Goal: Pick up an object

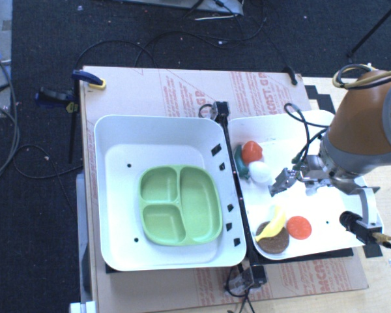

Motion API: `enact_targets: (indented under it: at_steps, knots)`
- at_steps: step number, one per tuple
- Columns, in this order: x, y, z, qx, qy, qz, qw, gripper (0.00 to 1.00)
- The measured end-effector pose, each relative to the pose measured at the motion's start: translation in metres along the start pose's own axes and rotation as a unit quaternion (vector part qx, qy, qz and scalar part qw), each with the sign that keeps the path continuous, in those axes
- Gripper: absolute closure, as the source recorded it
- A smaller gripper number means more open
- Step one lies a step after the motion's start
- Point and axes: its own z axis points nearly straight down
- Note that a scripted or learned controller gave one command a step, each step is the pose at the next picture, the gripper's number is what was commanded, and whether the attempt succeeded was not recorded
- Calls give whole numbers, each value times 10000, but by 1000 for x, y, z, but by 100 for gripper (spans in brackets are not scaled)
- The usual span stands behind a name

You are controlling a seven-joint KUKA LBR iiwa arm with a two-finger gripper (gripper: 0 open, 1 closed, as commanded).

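Pincer (281,182), grip state unclear, hovers in the right bin (274,128); the left bin (117,135) holds a green divided tray (180,205).

A robotics lab: loose black cables (26,155) trail over dark carpet (39,38) around a cardboard-covered tabletop (163,90) with clamps.

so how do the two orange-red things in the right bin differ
The rounded red object lies at the bin's far left side, touching a white ball; it looks bulging, like a small fruit. The flat red disc lies near the front edge, beside a brown round piece, and looks like a thin slice. The gripper hangs nearer the rounded one. Both share an orange-red colour and lie in the right bin.
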Motion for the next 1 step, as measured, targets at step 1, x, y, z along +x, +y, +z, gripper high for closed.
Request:
enact_targets:
  at_steps: [1]
  knots:
    - [0,2,-4,-40,-3,-4,10000,0]
